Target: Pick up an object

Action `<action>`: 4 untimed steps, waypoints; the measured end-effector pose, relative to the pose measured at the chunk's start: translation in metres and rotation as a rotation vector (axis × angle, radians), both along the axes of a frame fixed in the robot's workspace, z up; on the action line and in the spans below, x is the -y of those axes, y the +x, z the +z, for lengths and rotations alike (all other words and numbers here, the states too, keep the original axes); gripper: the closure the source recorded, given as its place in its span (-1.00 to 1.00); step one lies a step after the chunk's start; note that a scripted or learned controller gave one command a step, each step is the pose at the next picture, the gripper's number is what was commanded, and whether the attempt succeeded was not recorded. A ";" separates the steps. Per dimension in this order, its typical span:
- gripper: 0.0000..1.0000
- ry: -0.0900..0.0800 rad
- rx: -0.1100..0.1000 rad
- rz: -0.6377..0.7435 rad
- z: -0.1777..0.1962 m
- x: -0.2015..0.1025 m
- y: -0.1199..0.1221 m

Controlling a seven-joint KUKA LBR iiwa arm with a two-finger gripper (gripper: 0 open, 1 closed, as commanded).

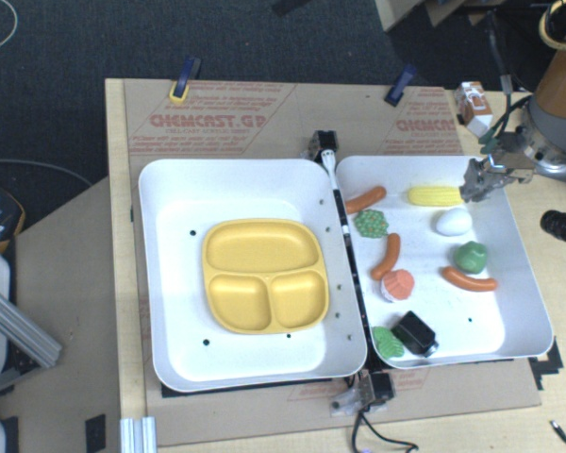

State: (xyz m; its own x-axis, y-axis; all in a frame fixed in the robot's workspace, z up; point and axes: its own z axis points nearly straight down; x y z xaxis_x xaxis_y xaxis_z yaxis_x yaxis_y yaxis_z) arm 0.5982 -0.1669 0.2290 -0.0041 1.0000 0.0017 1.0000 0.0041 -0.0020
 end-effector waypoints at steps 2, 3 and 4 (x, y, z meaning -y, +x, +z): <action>1.00 0.001 -0.002 -0.001 0.004 -0.101 -0.036; 1.00 0.000 -0.001 -0.002 0.004 -0.121 -0.048; 1.00 -0.001 -0.002 -0.003 -0.013 -0.130 -0.051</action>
